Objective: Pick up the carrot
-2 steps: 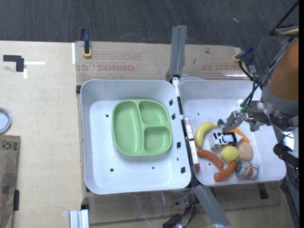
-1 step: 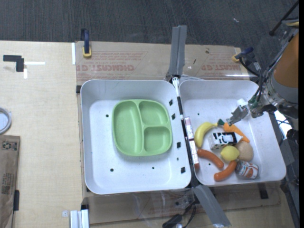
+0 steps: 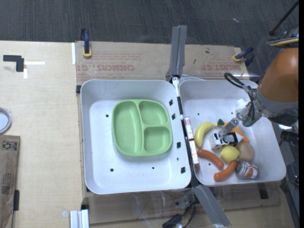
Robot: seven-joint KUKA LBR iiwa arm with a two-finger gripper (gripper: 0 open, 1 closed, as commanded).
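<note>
A robotics lab: a plywood tabletop (image 3: 38, 108) carries two white bins (image 3: 90, 127) fixed by clamps (image 3: 86, 42) (blue-handled, on cardboard (image 3: 156, 61)), with toy food (image 3: 223, 153), dark carpet (image 3: 118, 8), and a grey-and-orange arm (image 3: 280, 84).

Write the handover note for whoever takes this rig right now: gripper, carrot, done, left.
Gripper: low in the right bin, over the pile of toy food; whether it is open or shut cannot be told from this view.
Carrot: an orange piece shows just right of the gripper, partly hidden, next to the potato and above the lemon. Nothing is seen held.
Also in that bin: banana, two sausages, a small can.
Left bin holds the green divided plate.
Done: approach. Left: grasp and lift the carrot.
</note>
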